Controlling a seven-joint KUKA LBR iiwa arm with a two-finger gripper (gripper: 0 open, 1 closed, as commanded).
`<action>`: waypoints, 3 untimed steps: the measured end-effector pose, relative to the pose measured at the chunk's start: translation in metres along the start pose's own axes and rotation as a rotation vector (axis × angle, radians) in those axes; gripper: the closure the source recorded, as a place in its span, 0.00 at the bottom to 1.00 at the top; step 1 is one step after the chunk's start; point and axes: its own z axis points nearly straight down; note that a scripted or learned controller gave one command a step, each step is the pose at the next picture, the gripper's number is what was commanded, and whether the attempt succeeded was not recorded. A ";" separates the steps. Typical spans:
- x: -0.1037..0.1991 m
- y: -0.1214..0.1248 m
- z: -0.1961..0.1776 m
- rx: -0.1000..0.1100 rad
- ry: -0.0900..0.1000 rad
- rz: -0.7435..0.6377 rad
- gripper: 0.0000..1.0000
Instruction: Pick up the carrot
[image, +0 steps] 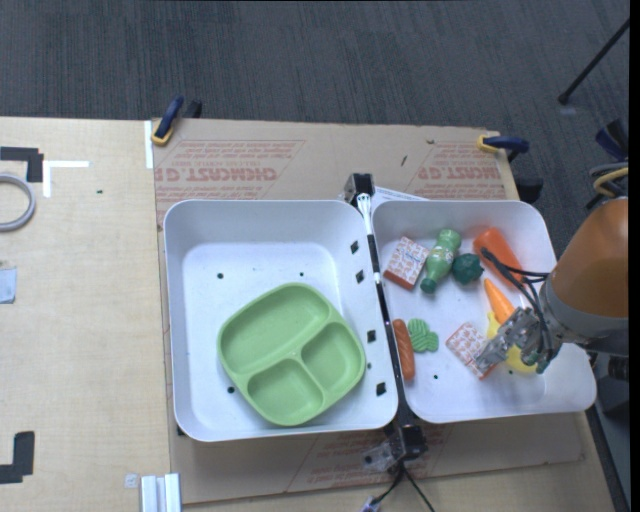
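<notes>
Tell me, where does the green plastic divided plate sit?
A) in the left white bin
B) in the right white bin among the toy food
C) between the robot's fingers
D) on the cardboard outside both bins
A: the green plastic divided plate lies flat on the floor of the left white bin, apart from the toy food in the right white bin.

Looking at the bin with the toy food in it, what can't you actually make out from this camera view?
- Gripper: blurred in the camera view; whether it holds anything cannot be told.
- Yellow item: mostly covered by the gripper, so its kind is unclear.
- Carrot: its lower end runs under the gripper.
- Printed boxes and: labels too small to read.
- Arm: cut off by the right edge.
</notes>
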 end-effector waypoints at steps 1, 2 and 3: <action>0.002 0.001 0.002 0.000 0.006 -0.002 0.00; -0.064 0.028 0.002 -0.001 0.001 -0.022 0.00; -0.101 0.048 -0.145 0.005 0.012 0.023 0.00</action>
